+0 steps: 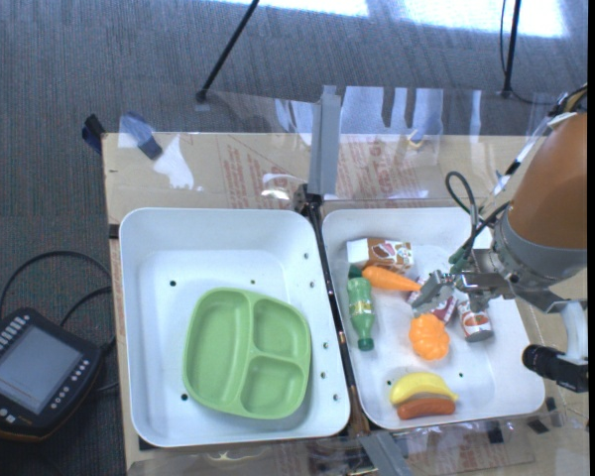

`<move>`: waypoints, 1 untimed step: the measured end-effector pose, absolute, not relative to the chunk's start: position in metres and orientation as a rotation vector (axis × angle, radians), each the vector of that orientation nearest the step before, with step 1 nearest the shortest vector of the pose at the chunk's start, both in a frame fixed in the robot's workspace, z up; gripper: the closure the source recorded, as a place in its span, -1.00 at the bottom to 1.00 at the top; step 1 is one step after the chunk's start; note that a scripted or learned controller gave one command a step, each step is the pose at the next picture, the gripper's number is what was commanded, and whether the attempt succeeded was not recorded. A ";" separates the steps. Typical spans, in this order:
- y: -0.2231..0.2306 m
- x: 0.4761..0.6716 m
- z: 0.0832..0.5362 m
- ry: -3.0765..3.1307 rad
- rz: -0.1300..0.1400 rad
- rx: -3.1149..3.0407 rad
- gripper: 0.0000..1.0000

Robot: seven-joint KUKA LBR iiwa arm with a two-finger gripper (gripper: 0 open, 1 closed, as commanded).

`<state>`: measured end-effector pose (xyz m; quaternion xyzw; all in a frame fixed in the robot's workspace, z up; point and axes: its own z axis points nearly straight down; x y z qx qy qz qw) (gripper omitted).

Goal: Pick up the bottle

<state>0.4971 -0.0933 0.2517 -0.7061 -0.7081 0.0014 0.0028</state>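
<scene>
Near right bin's [531, 385] left wall, green bottle [361, 311] lying flat, cap toward camera.

Two shallow white bins sit side by side on the counter [228, 167]. The left bin [159, 236] holds a green divided plate [248, 353] with three compartments. In the right bin [506, 380], a green bottle [361, 311] lies near the left wall, cap toward the front. Just right of it rest a carrot [390, 280] and a small printed carton [387, 254]. An orange toy pumpkin [428, 336] sits centrally, with a banana [421, 386] and a hot dog [426, 407] near the front edge. A small can [476, 323] lies right of the pumpkin. The end effector [438, 291] hangs over the bin just above the pumpkin, well apart from the bottle, on the grey arm [545, 206].
</scene>
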 end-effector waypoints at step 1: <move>-0.093 0.497 0.260 -2.216 0.008 -2.213 1.00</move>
